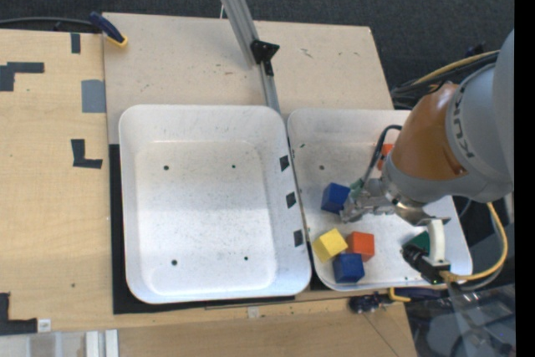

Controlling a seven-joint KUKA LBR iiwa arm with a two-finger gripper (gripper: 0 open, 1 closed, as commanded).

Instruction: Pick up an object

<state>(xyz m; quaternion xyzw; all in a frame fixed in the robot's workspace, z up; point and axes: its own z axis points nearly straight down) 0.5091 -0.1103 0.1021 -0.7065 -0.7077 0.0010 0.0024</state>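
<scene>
The right bin holds several small blocks. A blue cube lies near its middle, with a yellow cube, an orange cube and a second blue cube grouped near the front rim. A green object sits at the bin's right side, partly under the arm. My gripper hangs low in the bin just right of the first blue cube, with the orange-banded wrist above it. Nothing shows between its fingers.
The left bin stands beside the right one, its wall touching it. A grey metal pole slants down from the top to the bins' shared back corner. Cables run along the right side of the bench.
</scene>
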